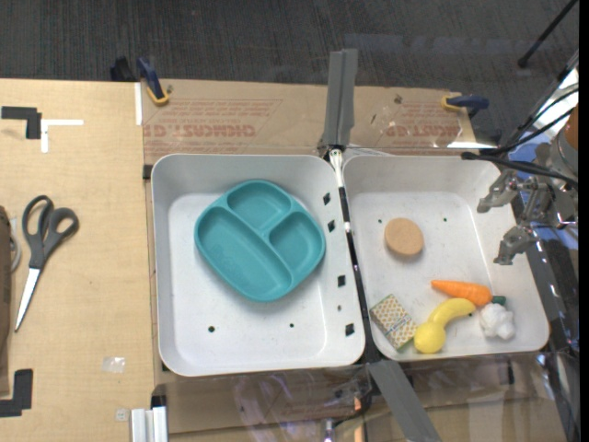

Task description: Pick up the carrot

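Spread apart and holding nothing, the gripper's (509,219) jaws hang over the right bin's (368,247) right rim, the carrot (461,291) lying near that bin's front right corner on a cardboard-topped bench (83,339) above dark carpet (230,17).

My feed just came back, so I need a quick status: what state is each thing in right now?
carrot: lying flat in the right bin, not gripped
banana: lying beside the carrot
round cookie: flat, alone mid-bin
cracker: tilted against the bin's left wall
white ball: resting by the carrot's tip
teal plate: flat in the left bin
scissors: closed, on the bench
claw: above the right bin's edge, holding nothing
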### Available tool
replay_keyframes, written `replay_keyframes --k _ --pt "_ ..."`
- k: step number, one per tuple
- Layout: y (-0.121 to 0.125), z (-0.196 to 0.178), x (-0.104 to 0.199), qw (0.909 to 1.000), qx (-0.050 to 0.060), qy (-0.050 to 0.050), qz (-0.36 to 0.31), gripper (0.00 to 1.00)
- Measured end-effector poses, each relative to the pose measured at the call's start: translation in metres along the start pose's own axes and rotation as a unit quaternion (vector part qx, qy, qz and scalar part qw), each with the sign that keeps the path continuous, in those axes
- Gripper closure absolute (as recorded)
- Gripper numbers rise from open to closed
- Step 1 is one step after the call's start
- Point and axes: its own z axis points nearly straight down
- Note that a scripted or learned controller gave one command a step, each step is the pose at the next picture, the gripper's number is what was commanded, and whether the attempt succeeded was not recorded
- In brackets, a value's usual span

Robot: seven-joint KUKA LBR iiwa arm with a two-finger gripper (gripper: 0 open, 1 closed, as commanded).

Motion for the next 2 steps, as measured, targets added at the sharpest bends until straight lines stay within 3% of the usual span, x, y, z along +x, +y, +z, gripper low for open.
replay_keyframes --k 1,2 --pt "-0.0109 0.1240 0.0455 1.0000 0.000 0.000 0.000 0.00" --pt "-0.0094 0.1140 0.0432 1.0000 0.001 -0.002 -0.002 1.00"
